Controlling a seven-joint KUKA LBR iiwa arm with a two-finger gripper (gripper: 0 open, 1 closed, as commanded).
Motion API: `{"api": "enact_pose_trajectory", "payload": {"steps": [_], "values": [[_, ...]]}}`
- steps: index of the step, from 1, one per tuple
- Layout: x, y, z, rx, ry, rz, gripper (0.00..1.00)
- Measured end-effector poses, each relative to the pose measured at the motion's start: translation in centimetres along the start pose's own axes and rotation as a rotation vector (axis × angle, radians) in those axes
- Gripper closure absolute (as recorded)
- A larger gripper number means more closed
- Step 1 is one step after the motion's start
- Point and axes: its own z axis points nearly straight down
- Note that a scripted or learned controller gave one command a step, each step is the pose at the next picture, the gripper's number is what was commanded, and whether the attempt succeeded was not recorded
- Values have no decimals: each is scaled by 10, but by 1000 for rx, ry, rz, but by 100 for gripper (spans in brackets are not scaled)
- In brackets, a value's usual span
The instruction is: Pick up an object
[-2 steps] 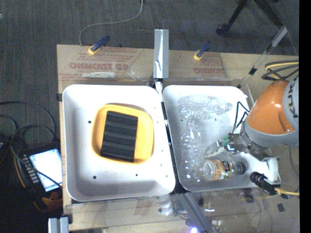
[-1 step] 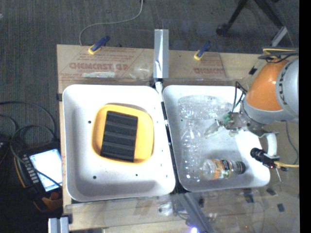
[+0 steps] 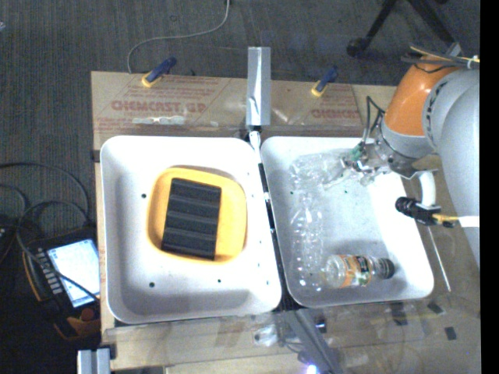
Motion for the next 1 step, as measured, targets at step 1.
{"api": "enact_pose_trajectory", "payload": {"steps": [1], "values": [[-2, 24, -102, 3, 1, 143, 0]]}}
